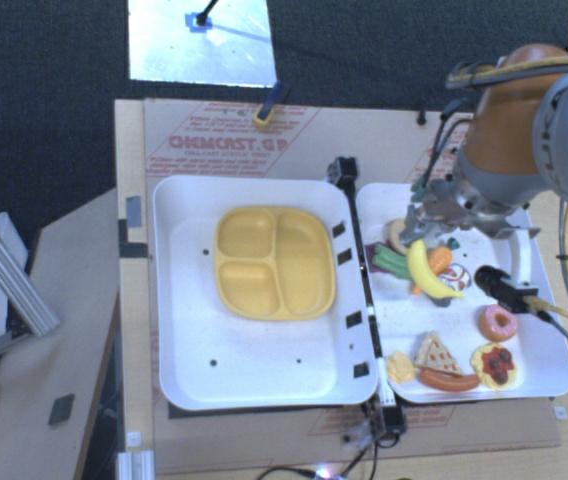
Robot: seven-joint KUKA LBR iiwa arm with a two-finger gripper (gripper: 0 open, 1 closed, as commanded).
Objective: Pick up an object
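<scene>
Camera view
Claw (426, 226): low over the right bin (554, 368), at its upper-left part; whether it is released or clenched cannot be told — the wrist and arm hide it.
Arm (524, 128): grey with an orange band, reaching in from the right, above the claw.
Banana (426, 270): yellow toy, just below the claw, lying slantwise; contact with the claw cannot be told.
Green toy (391, 261): down and to the left of the claw, beside the banana.
Orange toy (440, 259): just below the claw, against the banana's right side.
Donut (498, 322): pink, down and to the right of the claw, apart from it.
Pizza slice (434, 351): well below the claw, near the bin's front edge.
Sausage (448, 379): red, just under the pizza slice.
Small pizza (496, 365): round, yellow with red topping — right of the sausage.
Cheese piece (400, 367): yellow, at the bin's front-left corner.
Left bin (179, 348): well to the left of the claw.
Yellow tray (272, 263): three compartments, lying in the left bin's middle.
</scene>
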